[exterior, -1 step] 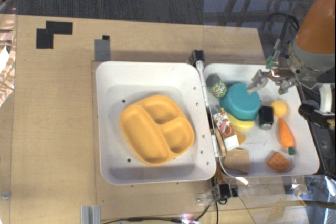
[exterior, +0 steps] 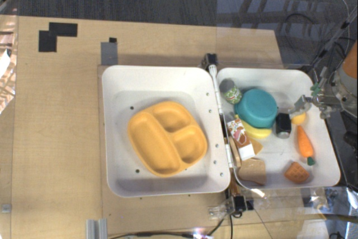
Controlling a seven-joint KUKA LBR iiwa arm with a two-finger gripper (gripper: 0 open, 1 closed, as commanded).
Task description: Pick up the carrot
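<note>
The carrot (exterior: 305,143), orange with a small green stub at its lower end, lies in the right bin (exterior: 324,176) near the right wall, pointing toward the bin's front. My gripper (exterior: 309,102) hangs over the bin's right rim, just above and behind the carrot, with a small yellow piece (exterior: 299,118) between them. Nothing shows in the gripper's grasp.
Also in the right bin are a teal bowl (exterior: 258,107) on a yellow item (exterior: 258,132), a black cylinder (exterior: 283,125), a green-white ball (exterior: 232,95), a snack box (exterior: 239,135), a brown block (exterior: 251,171) and an orange waffle-like piece (exterior: 296,172). A yellow divided plate (exterior: 166,137) sits in the left bin (exterior: 117,87).
</note>
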